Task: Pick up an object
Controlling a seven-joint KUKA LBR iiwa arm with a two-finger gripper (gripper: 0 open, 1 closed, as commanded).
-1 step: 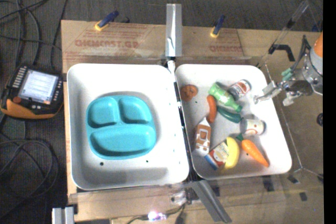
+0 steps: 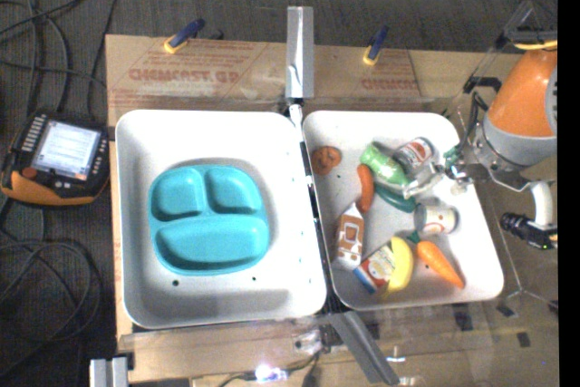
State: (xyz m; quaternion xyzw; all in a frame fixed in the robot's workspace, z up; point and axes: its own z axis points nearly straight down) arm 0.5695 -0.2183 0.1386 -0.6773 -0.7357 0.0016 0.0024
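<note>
The two-finger gripper (image 2: 450, 168) hovers over the cluttered right white bin (image 2: 489, 281), jaw state unclear; next, it must descend onto the small grey can (image 2: 435, 217).

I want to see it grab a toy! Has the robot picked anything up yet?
Not yet. The gripper is down in the right bin, in among the can and the green bottle, but nothing is lifted. I can't tell whether it has hold of anything. The carrot and the other toys lie on the bin floor. Grabbing and lifting one is left.
</note>
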